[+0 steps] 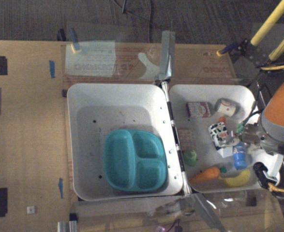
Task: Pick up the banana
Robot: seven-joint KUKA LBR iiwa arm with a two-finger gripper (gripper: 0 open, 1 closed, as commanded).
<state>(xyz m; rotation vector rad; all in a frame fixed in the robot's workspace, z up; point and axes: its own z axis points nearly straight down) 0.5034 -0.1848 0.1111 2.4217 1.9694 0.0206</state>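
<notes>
Banana [238, 179]: lay unlifted in the right bin [202, 92], beside the carrot [205, 174].
Tool [234, 140]: hovered above; finger state unclear.
Remaining: descend, grasp, lift.

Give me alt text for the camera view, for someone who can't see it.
A grey arm with an orange band reaches from the right into the right bin, its gripper above a banana that lies by a carrot among small toys. The left bin holds a teal tray.
</notes>
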